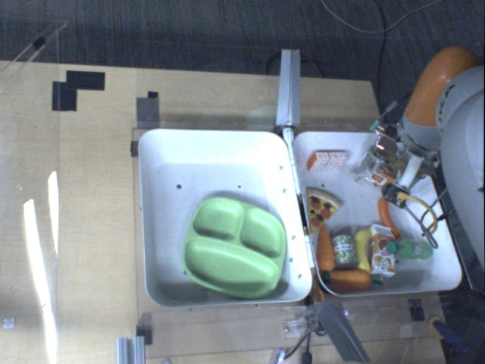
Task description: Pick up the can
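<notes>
I am seeing my end effector (pixel 381 163) hovering over the right white bin (pixel 447 275), grip state unclear, while the small green-labelled can (pixel 344 250) is lying well below-left of it among toy food.

Green tray (pixel 236 247), white bins (pixel 159 226), green-labelled can (pixel 344 250)

lab: robot arm (pixel 455 105), bench bins (pixel 220 146)

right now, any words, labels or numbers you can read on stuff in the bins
None can be read.
small white and red box: red print, too blurred.
can: green label, too small.
carton: colourful print, blurred.
green tray: no text.
</notes>
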Controlling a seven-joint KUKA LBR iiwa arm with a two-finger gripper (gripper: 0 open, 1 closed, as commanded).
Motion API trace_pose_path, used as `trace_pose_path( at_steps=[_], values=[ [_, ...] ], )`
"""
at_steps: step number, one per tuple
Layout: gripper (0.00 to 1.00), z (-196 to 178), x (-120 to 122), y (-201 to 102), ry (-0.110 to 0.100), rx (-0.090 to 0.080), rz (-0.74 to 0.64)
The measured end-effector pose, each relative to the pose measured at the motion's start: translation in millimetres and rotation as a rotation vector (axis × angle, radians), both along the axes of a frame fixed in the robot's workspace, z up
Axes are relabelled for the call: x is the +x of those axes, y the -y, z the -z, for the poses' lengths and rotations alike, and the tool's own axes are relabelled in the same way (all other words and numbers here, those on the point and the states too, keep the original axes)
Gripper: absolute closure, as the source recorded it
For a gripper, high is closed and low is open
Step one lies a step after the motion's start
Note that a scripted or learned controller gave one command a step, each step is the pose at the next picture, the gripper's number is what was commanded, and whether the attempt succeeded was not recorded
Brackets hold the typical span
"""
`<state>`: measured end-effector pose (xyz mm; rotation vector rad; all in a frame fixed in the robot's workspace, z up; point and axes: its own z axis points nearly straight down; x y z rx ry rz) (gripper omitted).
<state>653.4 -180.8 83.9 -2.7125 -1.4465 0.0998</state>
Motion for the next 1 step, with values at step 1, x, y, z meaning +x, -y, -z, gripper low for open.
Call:
trace_pose_path(
  at_steps=[1],
  values=[
    [1.0, -8.4, 1.5, -2.8, 0.0, 0.001, -0.01]
  ],
)
